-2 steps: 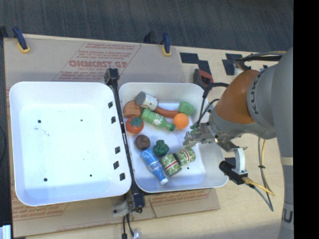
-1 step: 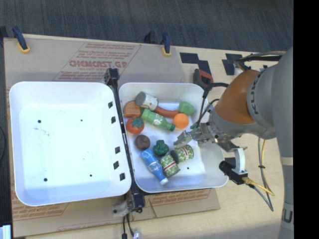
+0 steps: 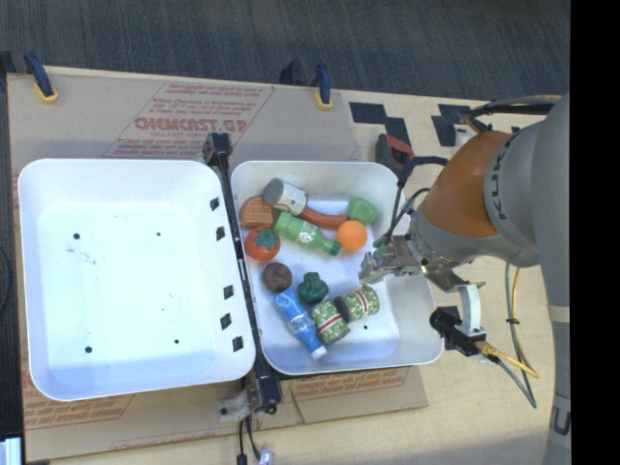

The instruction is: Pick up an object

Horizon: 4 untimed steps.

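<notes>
**Over the right bin, nothing lifted yet**

I take the right bin [image 3: 412, 347] as my landmark. To its left, touching along the shared wall, sits the left bin [image 3: 58, 260], bare of toys. Inside the right bin, going from its left wall: a waffle [image 3: 256, 210] and a tomato [image 3: 262, 244], then a brown ball [image 3: 278, 276] below them, a blue bottle [image 3: 296, 321] running slantwise toward the front wall, a grey cup [image 3: 284, 195] near the back wall, and a green bottle [image 3: 304, 232] across the middle. Further right come a dark green pepper [image 3: 312, 287], a carrot [image 3: 324, 219], an orange [image 3: 353, 235], a light green block [image 3: 361, 209] and two green cans [image 3: 346, 311].

My gripper [image 3: 376, 263] hangs by the bin's right wall, just above the cans and just right of the orange (whether it is spread or pressed together I cannot tell from this slant). As I judge it, the pick is not yet done: everything lies on the bin floor, so closing and lifting remain.

The nearest thing is the pair of cans, lying on their sides, long axis running from lower left up toward my wrist.
</notes>
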Tool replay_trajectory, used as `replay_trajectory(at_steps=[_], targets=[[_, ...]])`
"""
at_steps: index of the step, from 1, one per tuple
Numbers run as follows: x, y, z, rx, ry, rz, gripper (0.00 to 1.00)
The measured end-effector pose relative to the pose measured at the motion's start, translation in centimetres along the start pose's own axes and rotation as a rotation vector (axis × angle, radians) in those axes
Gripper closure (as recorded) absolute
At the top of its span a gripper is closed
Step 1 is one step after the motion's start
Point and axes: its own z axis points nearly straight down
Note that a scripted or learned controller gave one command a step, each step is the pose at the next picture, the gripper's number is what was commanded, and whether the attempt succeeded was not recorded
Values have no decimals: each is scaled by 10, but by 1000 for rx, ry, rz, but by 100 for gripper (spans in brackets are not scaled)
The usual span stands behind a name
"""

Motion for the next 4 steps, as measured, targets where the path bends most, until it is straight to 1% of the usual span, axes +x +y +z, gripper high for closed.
replay_trajectory(at_steps=[1,2,3,4], targets=[[0,0,0,0,0,-1,0],[89,34,22,4,6,5,0],[22,41,10,3,5,10,0],[16,109,22,8,7,7,0]])
